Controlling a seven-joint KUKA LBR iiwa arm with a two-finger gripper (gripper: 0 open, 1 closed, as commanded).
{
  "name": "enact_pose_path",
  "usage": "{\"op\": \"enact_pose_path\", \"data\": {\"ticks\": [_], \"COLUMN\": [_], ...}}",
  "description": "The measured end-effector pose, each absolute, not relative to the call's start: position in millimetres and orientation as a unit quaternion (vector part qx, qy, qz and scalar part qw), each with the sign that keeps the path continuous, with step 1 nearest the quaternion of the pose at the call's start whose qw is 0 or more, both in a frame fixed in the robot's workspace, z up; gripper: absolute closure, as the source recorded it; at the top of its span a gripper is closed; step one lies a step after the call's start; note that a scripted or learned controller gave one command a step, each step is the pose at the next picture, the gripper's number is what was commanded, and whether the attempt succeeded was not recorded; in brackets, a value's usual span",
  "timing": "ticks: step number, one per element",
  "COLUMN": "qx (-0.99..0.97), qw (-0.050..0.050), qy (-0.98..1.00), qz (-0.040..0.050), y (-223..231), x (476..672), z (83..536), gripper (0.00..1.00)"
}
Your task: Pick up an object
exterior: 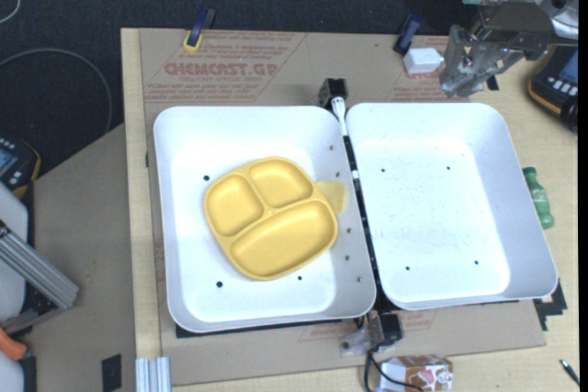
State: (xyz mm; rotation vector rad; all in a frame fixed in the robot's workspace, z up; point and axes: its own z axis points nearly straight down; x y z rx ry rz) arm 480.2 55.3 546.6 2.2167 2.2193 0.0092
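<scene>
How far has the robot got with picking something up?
Nothing looks done yet. The yellow divided plate lies flat in the left bin, untouched. The gripper sits above the far edge of the right bin, beyond the plate's side, with nothing visible between its fingers. Left to do: move across to the plate, come down, grip it and lift.

A divided plate [269, 218] lies in the left bin [175, 142]; the right bin [496, 133] sits at its 3 o'clock; the gripper [462, 73] hangs beyond at 1 o'clock.
</scene>
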Motion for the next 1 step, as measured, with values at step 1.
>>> {"op": "enact_pose_path", "data": {"ticks": [1], "qx": [0.707], "qw": [-0.004], "qy": [0.707], "qz": [-0.0058], "y": [68.3], "x": [478.3], "z": [429.3], "gripper": [1.00]}}
